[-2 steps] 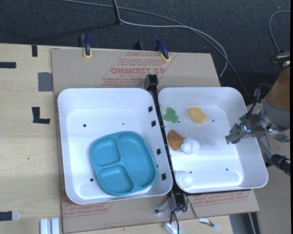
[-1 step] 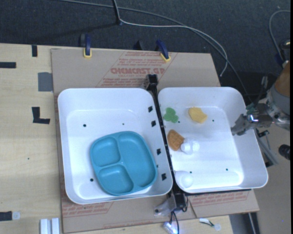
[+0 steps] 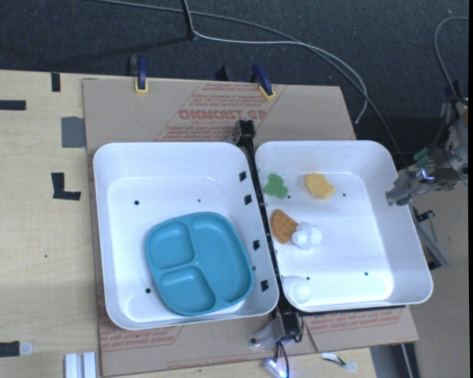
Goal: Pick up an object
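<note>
I find the gripper (image 3: 413, 183) parked at the right bin's (image 3: 378, 290) three o'clock rim; whether it is open I cannot tell. Candidate objects cluster at nine o'clock: green piece (image 3: 276, 185), yellow block (image 3: 319, 186), brown cookie (image 3: 282, 224), white lump (image 3: 305, 235). Left bin (image 3: 118, 211) holds a blue plate (image 3: 197, 263).

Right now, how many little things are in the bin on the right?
5, as far as the view shows: a green piece and a yellow piece at the back, an orange-brown piece touching a white lump mid-bin, and a white object in the near left corner.
</note>
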